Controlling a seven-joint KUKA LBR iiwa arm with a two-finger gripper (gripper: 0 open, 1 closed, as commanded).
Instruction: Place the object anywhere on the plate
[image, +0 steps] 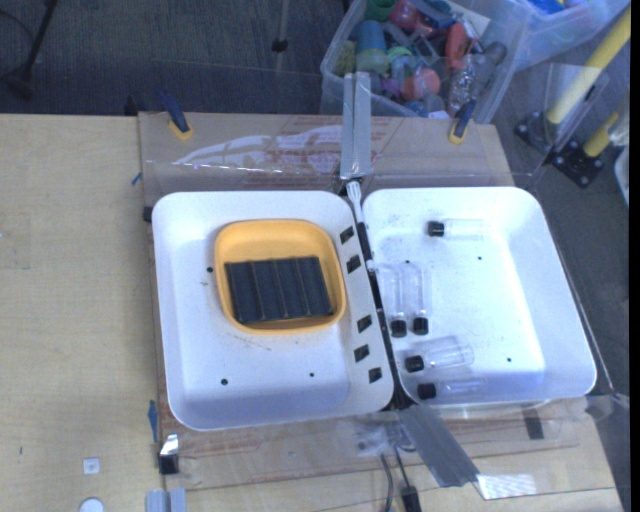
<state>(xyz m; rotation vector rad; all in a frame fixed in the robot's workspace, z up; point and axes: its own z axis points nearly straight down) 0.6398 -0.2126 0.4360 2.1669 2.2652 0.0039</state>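
Note:
A yellow square plate (232, 242) lies in the left white bin (185, 340), toward its back. A dark grey ridged block (278, 290) rests flat on the plate and covers most of its floor. In the right white bin (545, 300) lie several clear vials with black caps. One vial (455, 229) is near the back, two vials (405, 295) lie side by side at the left, and two more (440, 356) sit near the front edge.
A metal strip (352, 130) stands behind the divider between the bins. A clear tub of colourful toys (420, 50) sits behind the bench. Bare wooden tabletop (70, 260) stretches to the left.

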